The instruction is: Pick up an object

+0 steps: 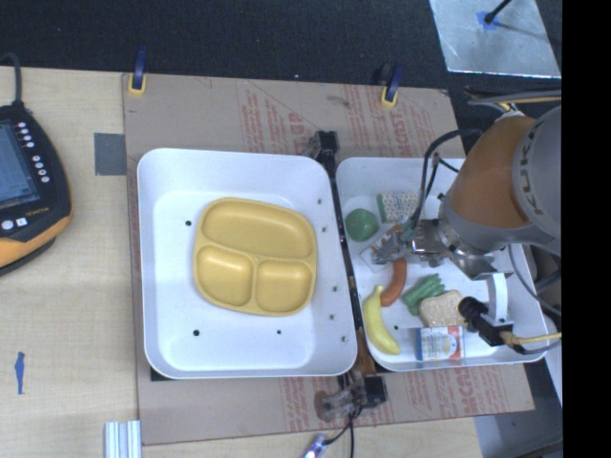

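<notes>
On the far left of the worktop (76, 332) lies a control pendant (24, 194) with an orange edge. Next comes the left bin (162, 342), and inside it rests a yellow divided plate (256, 255), flat and alone. The right bin (368, 175) holds all the small things: a green ball (361, 224), a yellow banana (378, 323) by the near left wall, an orange-red sausage (393, 283), a green bean pod (422, 292), a slice of bread (441, 308) and a small carton (439, 343).

The gripper (393, 246) is low inside this right bin, between the green ball and the sausage, with the arm (496, 184) over the right side. I cannot tell whether the fingers are spread or closed; they look too small and blurred. Nothing seems lifted, so I judge that the picking is not done: the grasp and the lifting are left.
</notes>
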Controlling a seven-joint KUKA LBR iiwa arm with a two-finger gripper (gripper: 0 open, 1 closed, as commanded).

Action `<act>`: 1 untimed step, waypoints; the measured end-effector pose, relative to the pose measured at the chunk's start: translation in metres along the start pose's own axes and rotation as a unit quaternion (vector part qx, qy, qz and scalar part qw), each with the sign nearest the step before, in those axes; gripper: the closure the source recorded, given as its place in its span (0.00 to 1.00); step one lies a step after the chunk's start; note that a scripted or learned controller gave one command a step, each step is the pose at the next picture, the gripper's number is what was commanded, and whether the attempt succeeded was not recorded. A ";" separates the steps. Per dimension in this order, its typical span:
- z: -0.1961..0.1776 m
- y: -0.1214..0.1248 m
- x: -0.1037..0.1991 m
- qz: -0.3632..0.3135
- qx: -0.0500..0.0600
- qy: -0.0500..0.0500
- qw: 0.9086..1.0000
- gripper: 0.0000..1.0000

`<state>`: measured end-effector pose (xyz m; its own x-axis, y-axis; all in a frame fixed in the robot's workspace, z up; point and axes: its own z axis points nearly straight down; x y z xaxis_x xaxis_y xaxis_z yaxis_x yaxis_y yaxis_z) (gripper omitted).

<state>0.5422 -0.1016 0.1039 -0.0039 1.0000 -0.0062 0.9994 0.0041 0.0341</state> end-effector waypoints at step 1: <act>0.004 0.062 0.005 0.003 0.030 0.007 1.000 0.00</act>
<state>0.6043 -0.0964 0.1017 0.0022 1.0000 0.0086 0.9997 -0.0020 -0.0261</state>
